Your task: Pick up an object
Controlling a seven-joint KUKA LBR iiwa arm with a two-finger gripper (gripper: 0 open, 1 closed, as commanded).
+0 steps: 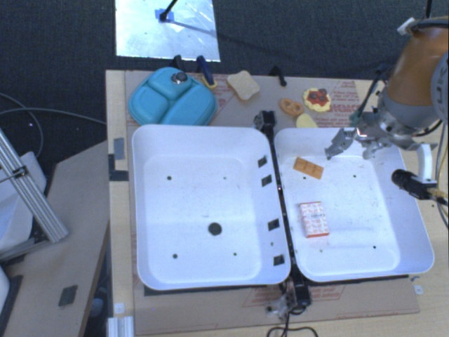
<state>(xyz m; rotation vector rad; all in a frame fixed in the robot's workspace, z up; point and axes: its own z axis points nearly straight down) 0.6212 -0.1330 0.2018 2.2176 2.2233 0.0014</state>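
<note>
A: Two white bins side by side. Left bin: one small dark disc. Right bin: two things, an orange wafer near the back, a red-and-white carton mid-floor.

B: And the gripper?

A: Hovering over the right bin's back edge, just right of the wafer, apart from it. Fingers spread, nothing between them.

B: Behind the bins?

A: One blue divided plate, one toast slice, three small toy foods beside it.
</note>
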